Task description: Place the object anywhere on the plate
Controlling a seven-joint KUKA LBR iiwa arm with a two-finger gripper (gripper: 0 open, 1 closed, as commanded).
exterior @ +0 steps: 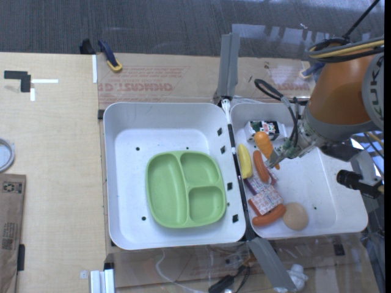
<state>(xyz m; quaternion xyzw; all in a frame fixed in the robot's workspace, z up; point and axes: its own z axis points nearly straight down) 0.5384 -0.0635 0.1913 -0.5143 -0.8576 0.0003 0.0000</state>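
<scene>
Here, gripper (pixel 282 153): low in the right bin (pixel 330 215), reaching in from the right beneath the grey wrist and orange band of the arm (pixel 342 90). Whether the jaws stand apart or together cannot be told; they are small, partly masked by cables, and blurred against the toys beneath.

Carrot (pixel 264 144): orange, lying just left of the gripper tip, touching or nearly touching it; contact cannot be confirmed, and nothing is seen clearly between the jaws.

Sausage (pixel 261 167): reddish-orange, lying lengthwise just below the carrot, close under the gripper.

Banana (pixel 244 161): yellow, lying along the left wall of the right bin, beside the sausage.

Small packet (pixel 264 127): dark with green and white print, at the far end of the right bin, just above the carrot.

Wrapped packet (pixel 264 198): pink-and-white pattern, nearer the front of the right bin, below the sausage.

Second sausage (pixel 269 215): orange-red, lying crosswise at the front, touching the wrapped packet.

Beige round item (pixel 295 216): at the front of the right bin, just right of the second sausage.

Plate (pixel 185 188): green, three compartments, lying flat in the middle of the left bin (pixel 122 163), well apart from the gripper, with no object on it.

Bench (pixel 49 133): pale wood surface left of the bins.
</scene>
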